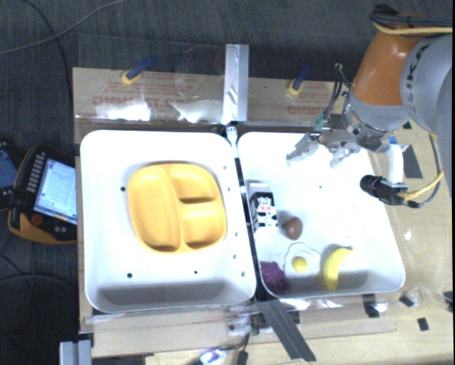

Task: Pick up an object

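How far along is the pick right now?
Nothing looks picked yet. The hand is open with nothing between its fingers, at the far end of the right white bin. The yellow banana, small brown round object and purple item lie near its front.

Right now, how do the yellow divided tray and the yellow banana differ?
The yellow divided plastic tray lies in the left white bin; the yellow banana lies in the right white bin, near its front edge. The tray is far larger and fills much of its bin's floor; the banana is small. The tray is squarish with three compartments; the banana is a short curved piece. The tray lies alone; the banana lies beside other small items. Both are yellow.
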Tool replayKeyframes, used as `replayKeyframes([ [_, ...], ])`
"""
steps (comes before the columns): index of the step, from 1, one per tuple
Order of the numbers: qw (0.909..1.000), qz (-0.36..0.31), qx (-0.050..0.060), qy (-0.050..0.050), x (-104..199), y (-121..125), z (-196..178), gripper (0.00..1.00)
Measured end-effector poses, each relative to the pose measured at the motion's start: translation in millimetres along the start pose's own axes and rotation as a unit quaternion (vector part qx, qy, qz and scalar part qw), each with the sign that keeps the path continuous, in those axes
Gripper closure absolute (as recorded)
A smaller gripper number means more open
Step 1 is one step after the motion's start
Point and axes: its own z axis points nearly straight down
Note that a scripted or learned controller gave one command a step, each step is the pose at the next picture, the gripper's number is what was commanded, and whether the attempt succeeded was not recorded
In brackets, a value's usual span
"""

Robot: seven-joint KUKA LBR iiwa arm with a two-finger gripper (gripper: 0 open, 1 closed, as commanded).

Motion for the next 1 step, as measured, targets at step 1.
replayKeyframes([
  [1,0.9947,-0.103,-0.002,0.0,-7.1,-49.3,110.1,0.0],
])
